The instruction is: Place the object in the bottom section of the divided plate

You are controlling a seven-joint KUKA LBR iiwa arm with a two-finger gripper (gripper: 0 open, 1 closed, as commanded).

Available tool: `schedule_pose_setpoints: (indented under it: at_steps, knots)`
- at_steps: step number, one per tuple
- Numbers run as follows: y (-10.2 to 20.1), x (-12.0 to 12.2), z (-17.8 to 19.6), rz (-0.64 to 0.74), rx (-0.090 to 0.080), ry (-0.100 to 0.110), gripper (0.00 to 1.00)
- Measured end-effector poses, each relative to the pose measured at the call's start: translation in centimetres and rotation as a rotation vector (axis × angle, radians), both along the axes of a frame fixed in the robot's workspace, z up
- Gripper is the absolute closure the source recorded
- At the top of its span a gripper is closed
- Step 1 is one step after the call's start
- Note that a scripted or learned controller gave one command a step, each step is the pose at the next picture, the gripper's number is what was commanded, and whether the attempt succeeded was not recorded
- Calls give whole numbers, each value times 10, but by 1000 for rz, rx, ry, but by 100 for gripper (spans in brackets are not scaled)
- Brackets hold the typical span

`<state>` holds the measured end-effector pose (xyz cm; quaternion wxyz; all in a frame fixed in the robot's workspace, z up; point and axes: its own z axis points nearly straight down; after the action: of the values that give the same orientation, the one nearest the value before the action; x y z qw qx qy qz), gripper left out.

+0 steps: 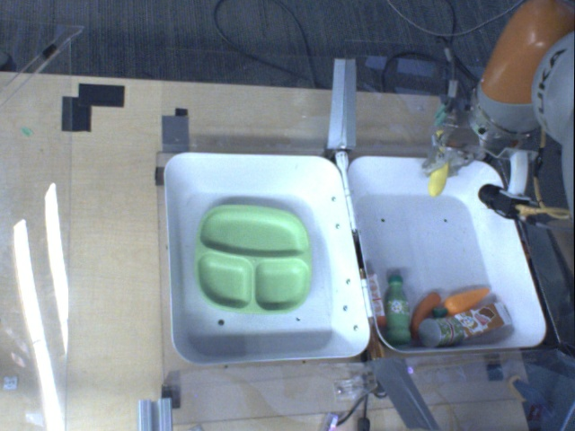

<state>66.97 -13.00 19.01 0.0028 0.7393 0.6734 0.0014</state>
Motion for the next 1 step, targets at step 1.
schedule_pose_setpoints:
  at_steps: [1]
  knots:
    - [102, -32, 12, 320, 1, 1, 100]
